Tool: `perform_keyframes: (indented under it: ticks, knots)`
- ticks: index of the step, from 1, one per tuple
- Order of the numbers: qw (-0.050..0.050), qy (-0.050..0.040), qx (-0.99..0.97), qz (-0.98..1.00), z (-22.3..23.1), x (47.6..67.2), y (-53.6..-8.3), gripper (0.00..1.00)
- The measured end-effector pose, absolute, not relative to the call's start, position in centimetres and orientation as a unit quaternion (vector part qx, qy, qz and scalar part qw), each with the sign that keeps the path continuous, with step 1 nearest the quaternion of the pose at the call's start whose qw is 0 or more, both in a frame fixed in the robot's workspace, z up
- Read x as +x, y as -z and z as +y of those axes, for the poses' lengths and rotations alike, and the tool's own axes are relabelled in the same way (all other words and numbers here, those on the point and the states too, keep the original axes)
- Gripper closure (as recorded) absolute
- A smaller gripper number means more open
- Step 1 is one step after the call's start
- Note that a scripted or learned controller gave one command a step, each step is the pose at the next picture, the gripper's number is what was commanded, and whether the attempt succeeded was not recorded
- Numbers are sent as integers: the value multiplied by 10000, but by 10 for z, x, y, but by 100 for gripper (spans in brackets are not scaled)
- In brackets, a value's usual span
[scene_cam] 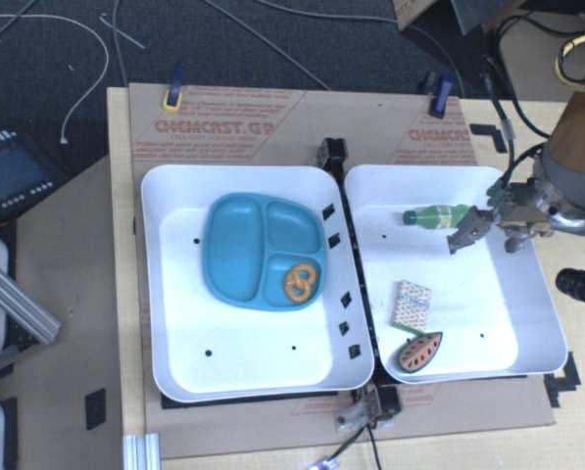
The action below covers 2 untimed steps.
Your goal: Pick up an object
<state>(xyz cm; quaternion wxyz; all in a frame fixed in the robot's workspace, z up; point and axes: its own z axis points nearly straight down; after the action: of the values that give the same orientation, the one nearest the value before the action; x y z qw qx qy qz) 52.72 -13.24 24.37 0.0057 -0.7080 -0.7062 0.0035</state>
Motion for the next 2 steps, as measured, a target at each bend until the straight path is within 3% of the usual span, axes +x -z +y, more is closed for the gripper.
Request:
perform_keyframes:
  ticks: [1,2]
  knots:
    - [8,0,-7070,-7072,-132,529,-250,0]
    - [39,-18,-7074,-7068,-134,528,-186,0]
